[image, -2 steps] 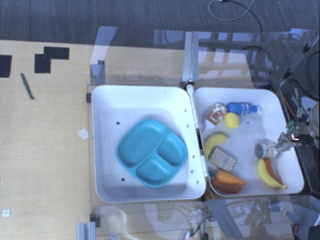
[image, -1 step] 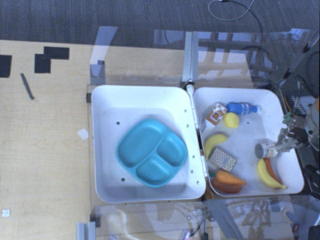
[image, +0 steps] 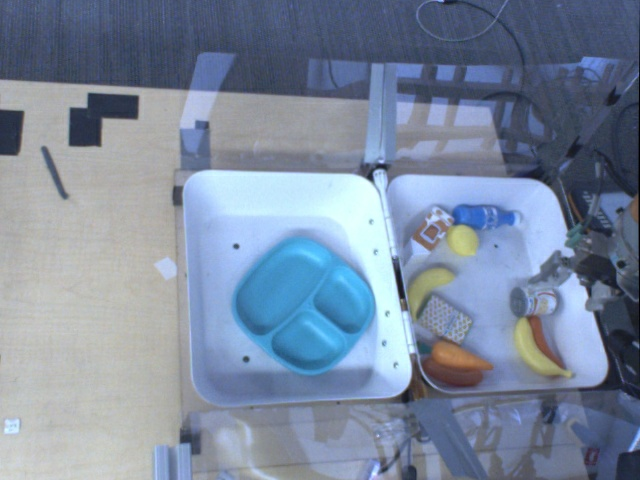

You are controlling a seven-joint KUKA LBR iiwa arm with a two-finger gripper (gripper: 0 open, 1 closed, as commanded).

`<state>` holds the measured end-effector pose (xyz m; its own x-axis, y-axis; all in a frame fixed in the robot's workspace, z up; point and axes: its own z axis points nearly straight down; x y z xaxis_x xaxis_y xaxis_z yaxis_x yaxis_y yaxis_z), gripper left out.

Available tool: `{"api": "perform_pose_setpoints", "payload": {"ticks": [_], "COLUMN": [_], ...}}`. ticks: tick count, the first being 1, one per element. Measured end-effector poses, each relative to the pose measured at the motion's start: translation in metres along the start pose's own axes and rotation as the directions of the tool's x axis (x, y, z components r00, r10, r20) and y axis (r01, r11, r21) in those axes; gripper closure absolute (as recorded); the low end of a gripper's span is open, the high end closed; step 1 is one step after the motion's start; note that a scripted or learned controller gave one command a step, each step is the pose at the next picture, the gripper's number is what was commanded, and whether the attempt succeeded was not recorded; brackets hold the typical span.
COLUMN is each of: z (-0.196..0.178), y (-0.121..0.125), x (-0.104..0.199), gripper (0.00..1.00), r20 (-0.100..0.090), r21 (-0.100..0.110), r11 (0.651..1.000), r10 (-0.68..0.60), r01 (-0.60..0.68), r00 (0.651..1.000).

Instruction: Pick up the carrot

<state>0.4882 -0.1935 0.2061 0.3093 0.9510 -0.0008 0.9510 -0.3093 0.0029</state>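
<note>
On the pale wooden worktop [image: 90, 298] a thin dark stick [image: 54, 172] lies far to the left, well apart from the bins. The left bin [image: 215, 368] holds a blue divided plate [image: 304, 304], flat and turned at an angle, with three compartments. The right bin [image: 570, 268] sits just beside it, the two rims touching along the middle. Near its back wall there is a small orange-and-white carton [image: 432, 229], a yellow ball [image: 462, 240] just beside it and a blue bottle [image: 485, 216] on its side. Below them lie a yellow-green fruit [image: 430, 286] and a checked packet [image: 445, 318] — the two close together. The carrot [image: 460, 355] lies in the front left corner of this bin, resting on a dark red fruit [image: 450, 373], near the checked packet. Further right a small can [image: 533, 301] stands just above a banana [image: 537, 348], which has a reddish pepper [image: 546, 340] along it. The tool [image: 552, 266] comes in from the right edge, over the can and well apart from the carrot — whether it is apart or together cannot be told.
</note>
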Motion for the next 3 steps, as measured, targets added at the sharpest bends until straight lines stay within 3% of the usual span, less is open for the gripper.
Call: {"api": "perform_pose_setpoints", "payload": {"ticks": [1, 2, 3], "z": [-0.063, 0.118, 0.106], "y": [0.039, -0.001, 0.002], "x": [0.017, 0.007, 0.008], "gripper": [0.0, 0.0, 1.0], "r20": [0.0, -0.004, -0.007], "r21": [-0.001, -0.006, -0.012], "r11": [0.99, 0.971, 0.972], "r10": [0.144, 0.238, 0.233], "r01": [-0.144, -0.238, -0.233], "r00": [0.99, 0.971, 0.972]}}
